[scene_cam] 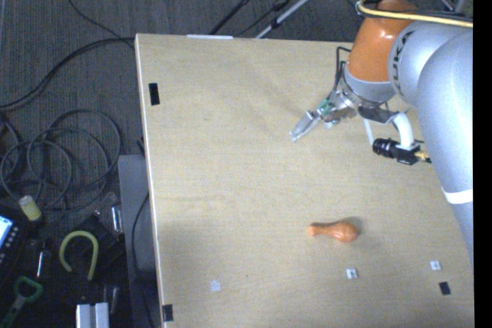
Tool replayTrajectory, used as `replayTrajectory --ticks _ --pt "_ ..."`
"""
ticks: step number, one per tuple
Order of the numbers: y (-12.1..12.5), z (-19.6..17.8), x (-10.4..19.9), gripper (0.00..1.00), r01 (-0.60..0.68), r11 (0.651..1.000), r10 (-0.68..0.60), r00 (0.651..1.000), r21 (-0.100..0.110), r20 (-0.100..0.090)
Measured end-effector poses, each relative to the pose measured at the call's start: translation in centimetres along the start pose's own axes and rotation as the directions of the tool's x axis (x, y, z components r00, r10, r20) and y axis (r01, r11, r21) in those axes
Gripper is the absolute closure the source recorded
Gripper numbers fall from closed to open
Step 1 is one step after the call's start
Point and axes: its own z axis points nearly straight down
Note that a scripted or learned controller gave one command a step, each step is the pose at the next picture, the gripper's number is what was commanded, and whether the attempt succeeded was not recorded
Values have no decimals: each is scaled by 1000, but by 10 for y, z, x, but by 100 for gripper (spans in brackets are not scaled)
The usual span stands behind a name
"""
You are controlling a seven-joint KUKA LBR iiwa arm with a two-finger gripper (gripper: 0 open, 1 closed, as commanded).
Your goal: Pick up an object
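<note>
You have one candidate on the bench (231, 188): a small orange pear-shaped object (336, 230), lying on its side in the lower right part of the light wooden surface, its narrow neck pointing left and its rounder bulb to the right. The gripper (301, 130) hangs well apart from it, up and to the left, pointing down-left from the orange-banded wrist (377, 50). Nothing sits between the fingers; whether they are spread or closed you cannot tell from this slanted view, so check the opening before you commit. To do this step well, bring the tool over the object first and only then descend, rather than sweeping in low and knocking it away. Turn the wrist so the fingers close across the short width of the bulb, not along the long axis. Aim for the fatter end, since the neck probably offers little to hold. The rounded shape will likely roll if one finger touches first, so centre carefully and come straight down.
</note>
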Motion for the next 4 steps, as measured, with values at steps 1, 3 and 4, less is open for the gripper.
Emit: replayTrajectory --ticks 1,3,4 --pt "12 9 29 0 20 1000 -20 1000 0 0" --pt "12 0 30 0 20 1000 -20 1000 -1 -1" --pt "3 -26 8 0 -298 955 298 955 1 1"
